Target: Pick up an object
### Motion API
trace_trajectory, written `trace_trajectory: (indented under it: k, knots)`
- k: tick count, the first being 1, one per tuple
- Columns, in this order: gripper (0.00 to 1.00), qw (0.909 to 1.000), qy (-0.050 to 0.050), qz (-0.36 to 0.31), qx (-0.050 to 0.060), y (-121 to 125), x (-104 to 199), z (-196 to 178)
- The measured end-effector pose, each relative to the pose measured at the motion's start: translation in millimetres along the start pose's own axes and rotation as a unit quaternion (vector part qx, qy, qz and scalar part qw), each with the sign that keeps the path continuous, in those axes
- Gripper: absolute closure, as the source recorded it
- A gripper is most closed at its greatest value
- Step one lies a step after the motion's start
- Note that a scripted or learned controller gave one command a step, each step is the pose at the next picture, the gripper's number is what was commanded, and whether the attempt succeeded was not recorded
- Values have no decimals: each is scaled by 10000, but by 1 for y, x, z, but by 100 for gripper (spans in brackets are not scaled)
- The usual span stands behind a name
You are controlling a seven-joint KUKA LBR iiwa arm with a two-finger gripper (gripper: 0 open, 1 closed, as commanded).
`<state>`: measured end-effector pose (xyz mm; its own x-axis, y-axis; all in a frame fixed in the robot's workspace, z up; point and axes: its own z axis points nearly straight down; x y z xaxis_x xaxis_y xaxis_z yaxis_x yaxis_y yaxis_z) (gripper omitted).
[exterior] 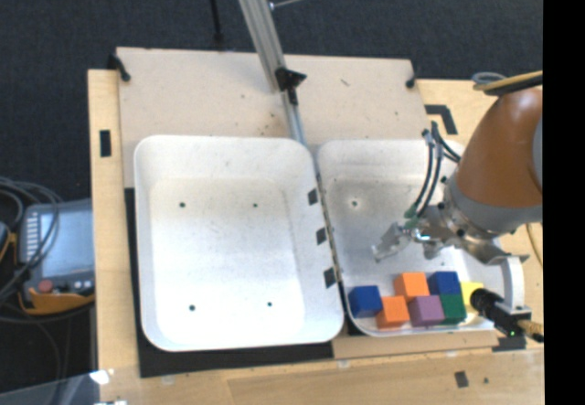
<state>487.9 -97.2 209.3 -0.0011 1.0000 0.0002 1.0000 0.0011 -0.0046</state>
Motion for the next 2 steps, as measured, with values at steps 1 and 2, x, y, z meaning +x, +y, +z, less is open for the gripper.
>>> trace_trajectory:
  k: [1,2]
  knots:
    - [0,10000,-2,23,-33,1,0,-2]
    - [0,10000,-2,18,-2,-2,4,42]
